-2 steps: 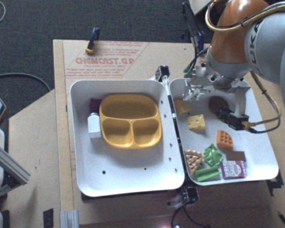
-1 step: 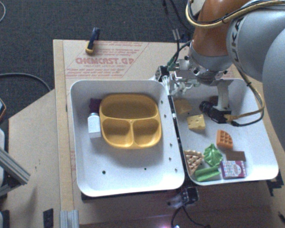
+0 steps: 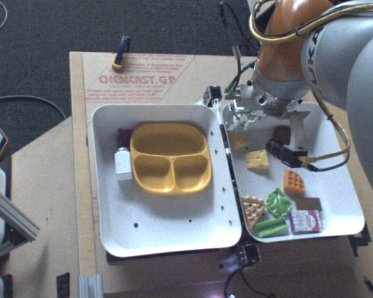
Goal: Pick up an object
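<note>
My gripper (image 3: 237, 121) hangs low over the far left corner of the right bin (image 3: 343, 191), close to the wall shared with the left bin. A tan flat piece (image 3: 239, 141) lies right below it, partly covered by it. Just in front sits a yellow cheese wedge (image 3: 257, 160). A brown block (image 3: 281, 133) lies to the gripper's right. Nearer the front are an orange waffle (image 3: 293, 182), a pizza slice (image 3: 253, 208), a green leaf (image 3: 277, 202), a green pea pod (image 3: 270, 228), a brown bar (image 3: 308, 203) and a red and white box (image 3: 304, 221).
The left bin (image 3: 112, 216) holds a yellow divided plate (image 3: 171, 157), a white bottle (image 3: 123, 163) and a dark purple object (image 3: 124, 135). A black cable plug (image 3: 286, 153) dangles from the arm over the right bin. A blue and yellow tool (image 3: 120, 53) lies on the board behind.
</note>
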{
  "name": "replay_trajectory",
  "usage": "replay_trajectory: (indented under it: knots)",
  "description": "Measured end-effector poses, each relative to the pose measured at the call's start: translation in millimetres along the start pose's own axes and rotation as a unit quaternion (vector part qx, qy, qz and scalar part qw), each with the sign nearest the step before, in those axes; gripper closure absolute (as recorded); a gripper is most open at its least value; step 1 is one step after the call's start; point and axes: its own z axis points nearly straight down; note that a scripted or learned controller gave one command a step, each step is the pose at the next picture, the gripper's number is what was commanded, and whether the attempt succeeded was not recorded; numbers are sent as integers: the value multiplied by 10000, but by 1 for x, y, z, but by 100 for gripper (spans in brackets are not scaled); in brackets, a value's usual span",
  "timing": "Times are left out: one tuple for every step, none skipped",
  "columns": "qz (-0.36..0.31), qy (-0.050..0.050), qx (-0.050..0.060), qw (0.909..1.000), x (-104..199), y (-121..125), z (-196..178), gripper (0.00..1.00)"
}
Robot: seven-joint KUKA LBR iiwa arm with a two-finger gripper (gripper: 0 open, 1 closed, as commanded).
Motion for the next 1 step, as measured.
replay_trajectory:
  knots:
    - [-17, 2, -34, 10000, 12, -2, -12, 100]
